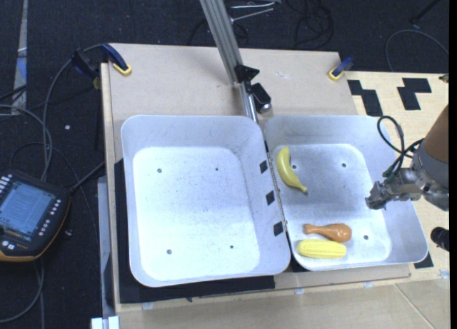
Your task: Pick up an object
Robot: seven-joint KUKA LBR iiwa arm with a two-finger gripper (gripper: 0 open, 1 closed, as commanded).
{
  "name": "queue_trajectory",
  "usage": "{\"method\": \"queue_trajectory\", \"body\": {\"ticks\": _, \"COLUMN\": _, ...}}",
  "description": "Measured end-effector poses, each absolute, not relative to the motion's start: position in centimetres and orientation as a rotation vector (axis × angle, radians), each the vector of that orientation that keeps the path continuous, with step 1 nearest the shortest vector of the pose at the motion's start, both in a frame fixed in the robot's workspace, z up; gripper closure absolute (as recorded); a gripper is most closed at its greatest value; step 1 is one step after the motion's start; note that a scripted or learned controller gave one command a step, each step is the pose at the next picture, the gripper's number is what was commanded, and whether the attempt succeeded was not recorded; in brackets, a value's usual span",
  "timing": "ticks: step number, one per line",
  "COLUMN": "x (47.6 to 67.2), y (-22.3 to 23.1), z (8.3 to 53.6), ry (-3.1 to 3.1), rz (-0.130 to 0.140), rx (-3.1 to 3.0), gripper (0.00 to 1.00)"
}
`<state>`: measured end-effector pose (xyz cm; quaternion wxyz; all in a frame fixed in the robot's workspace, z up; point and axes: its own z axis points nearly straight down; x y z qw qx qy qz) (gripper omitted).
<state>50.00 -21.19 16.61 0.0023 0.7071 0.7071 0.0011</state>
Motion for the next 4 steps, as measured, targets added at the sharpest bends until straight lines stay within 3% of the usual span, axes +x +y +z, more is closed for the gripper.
{"method": "queue_trajectory", "body": {"ticks": 1, "x": 50.1, "y": -21.2, "z": 21.8, "ry": 2.219, "rz": 0.003, "rx": 2.218, "gripper": 1.0}}
{"method": "queue_trajectory", "body": {"ticks": 4, "x": 55.0, "y": -7.7, "z": 22.4, "ry": 2.227, "rz": 0.0, "rx": 2.218, "gripper": 1.0}}
